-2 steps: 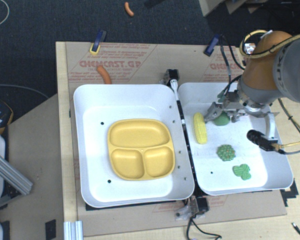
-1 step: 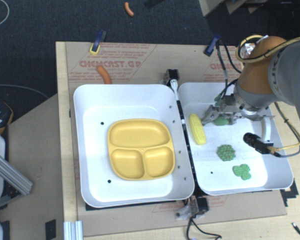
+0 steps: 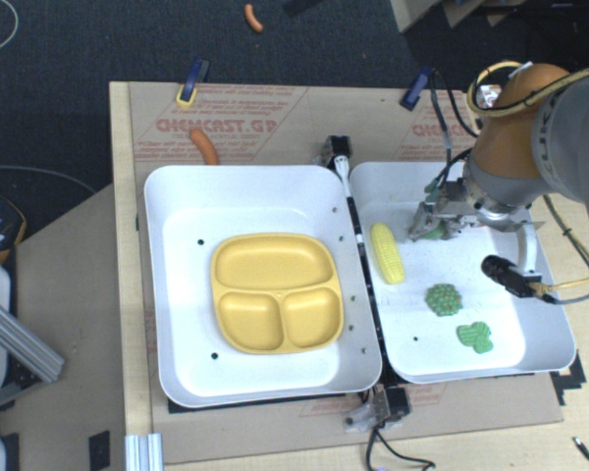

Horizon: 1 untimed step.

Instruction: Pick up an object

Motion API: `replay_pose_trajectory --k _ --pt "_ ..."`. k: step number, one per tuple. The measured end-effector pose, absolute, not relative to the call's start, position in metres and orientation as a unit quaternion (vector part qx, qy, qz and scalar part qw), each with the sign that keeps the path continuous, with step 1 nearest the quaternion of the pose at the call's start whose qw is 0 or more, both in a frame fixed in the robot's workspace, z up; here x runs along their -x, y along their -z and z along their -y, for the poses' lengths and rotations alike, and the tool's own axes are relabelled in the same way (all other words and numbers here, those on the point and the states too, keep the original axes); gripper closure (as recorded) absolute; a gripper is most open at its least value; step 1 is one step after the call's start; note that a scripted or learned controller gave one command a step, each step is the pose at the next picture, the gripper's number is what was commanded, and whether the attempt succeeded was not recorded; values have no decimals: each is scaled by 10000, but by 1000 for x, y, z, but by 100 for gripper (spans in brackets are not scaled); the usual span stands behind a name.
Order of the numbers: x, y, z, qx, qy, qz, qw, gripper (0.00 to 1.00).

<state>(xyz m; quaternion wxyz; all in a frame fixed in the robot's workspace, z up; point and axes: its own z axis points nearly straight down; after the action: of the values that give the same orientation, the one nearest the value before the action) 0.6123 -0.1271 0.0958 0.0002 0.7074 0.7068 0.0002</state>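
Note:
In the right bin [image 3: 530, 346] lie a yellow corn cob [image 3: 387, 253] near its left wall, a round green broccoli-like piece [image 3: 444, 299] in the middle, and a smaller green piece [image 3: 476, 337] toward the front. My gripper [image 3: 434, 221] hangs low over the bin's far part, just right of and behind the corn. Nothing shows between its tips.
The left bin [image 3: 177, 263] holds a yellow three-compartment plate [image 3: 275, 292]. An orange sausage-like piece [image 3: 205, 146] lies on the cardboard behind the left bin. Blue clamps [image 3: 189, 82] pin the board's far edge. Cables run around the arm at right.

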Motion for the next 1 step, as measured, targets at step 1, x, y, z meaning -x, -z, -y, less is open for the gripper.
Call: replay_pose_trajectory --k 1 --pt "-608 -158 129 -7074 -18 -7068 33 100"
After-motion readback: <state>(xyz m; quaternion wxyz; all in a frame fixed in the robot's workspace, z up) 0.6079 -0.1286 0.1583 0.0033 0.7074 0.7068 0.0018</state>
